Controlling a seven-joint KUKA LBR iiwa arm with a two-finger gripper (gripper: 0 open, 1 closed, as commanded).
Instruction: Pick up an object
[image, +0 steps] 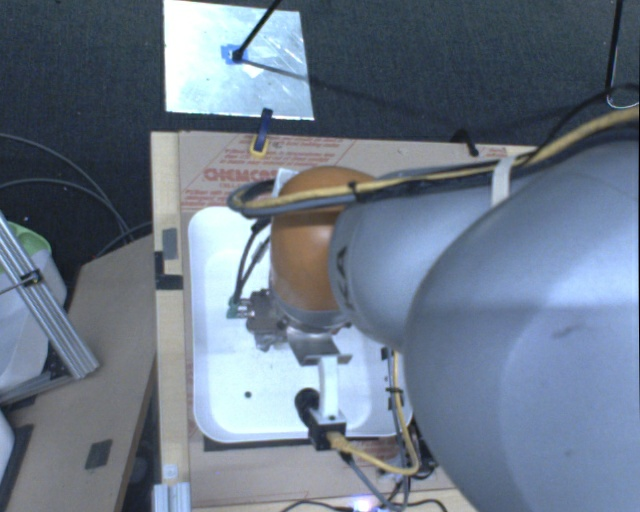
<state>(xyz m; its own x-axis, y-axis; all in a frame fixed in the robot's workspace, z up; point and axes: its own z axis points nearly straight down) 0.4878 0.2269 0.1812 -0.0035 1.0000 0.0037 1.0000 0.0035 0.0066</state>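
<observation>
Filling the right and lower right of the frame, nearest the lens: the grey arm (520, 300), huge and blurred. Further left, at frame centre: the orange band (305, 240), with a black cable (290, 195) looped over it. Just below the band: the wrist and gripper (285, 335), pointing down into the white bin (215, 300) at centre left. Fingers hidden beneath the wrist, so cannot tell whether released or clenched. Cannot make out any object to pick up; arm covering most of the bin floor, bare white showing at left and lower left. Beneath the bin: a cardboard sheet (300, 155) with red print. Beyond, at upper left of the frame: a shiny metal plate (235, 60) on dark floor.
</observation>
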